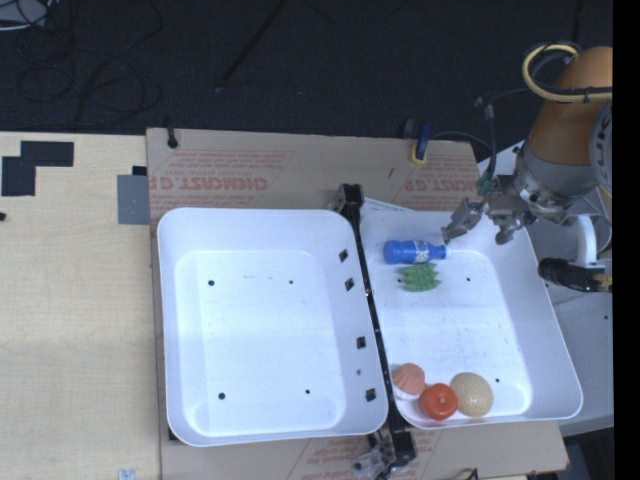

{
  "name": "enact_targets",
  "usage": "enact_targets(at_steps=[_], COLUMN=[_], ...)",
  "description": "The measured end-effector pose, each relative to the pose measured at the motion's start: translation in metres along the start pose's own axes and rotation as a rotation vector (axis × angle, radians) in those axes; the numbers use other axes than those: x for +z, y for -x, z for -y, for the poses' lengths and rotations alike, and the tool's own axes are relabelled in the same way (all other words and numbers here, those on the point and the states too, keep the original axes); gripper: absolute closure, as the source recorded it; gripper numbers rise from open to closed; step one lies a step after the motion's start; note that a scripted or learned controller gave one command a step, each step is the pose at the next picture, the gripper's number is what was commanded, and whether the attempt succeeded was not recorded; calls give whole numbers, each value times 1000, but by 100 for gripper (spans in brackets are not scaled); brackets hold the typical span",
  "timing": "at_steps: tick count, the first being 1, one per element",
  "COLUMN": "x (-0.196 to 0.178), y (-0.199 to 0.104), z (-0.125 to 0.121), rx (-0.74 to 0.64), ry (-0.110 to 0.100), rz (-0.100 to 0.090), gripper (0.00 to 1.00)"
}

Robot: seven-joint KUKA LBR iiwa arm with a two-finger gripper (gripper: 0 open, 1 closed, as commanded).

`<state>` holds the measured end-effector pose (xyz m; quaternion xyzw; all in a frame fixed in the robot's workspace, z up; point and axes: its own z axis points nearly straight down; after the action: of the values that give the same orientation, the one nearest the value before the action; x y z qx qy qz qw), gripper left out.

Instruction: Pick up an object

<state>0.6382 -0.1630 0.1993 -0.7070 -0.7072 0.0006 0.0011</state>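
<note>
In the right bin [530, 318], a blue bottle [412, 252] lies on its side near the back wall, with a small green leafy toy [421, 278] just in front of it. At the bin's front edge sit a pink shell-like piece [408, 379], a red tomato [438, 401] and a tan round object [472, 393]. My gripper [485, 223] hovers over the bin's back right corner, to the right of the blue bottle. Its fingers [461, 221] are spread apart with nothing between them.
The left bin [255, 328] lies beside the right one, with a black hinge strip [362, 308] between them. Both rest on a cardboard sheet [280, 173]. A black handle-like part [573, 274] juts in at the right.
</note>
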Motion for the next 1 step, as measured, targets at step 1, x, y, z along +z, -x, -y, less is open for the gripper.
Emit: enact_targets(at_steps=[1], x=[-118], y=[-38], z=[-8], rx=[-6], ry=[14], rz=[2], gripper=[0])
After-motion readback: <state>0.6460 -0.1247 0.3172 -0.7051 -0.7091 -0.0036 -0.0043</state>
